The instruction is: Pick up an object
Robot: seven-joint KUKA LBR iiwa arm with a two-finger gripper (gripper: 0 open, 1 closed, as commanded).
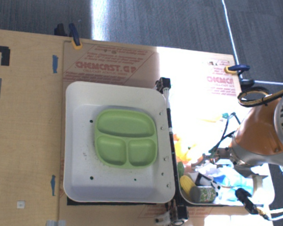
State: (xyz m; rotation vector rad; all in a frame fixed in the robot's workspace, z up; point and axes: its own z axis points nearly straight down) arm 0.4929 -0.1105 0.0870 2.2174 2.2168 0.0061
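Note:
The right bin [200, 115] is washed out by bright light. At its near end lies a heap of small objects: a yellow piece [186, 184], a dark green can [204, 193], blue and white items [227, 179] and an orange bit [177, 138] by the left wall. My arm, with its orange band [257, 135], reaches down into this heap from the right. The gripper [210, 163] sits low among the objects, just above the can. Glare and clutter hide its tips, and I see nothing clearly held.
The left bin [76, 129] holds a green divided plate [126, 137] with three compartments. A black divider [171, 137] runs between the bins. Cables [254, 95] loop near the arm. Blue clamps [75, 35] pin the cardboard at the back.

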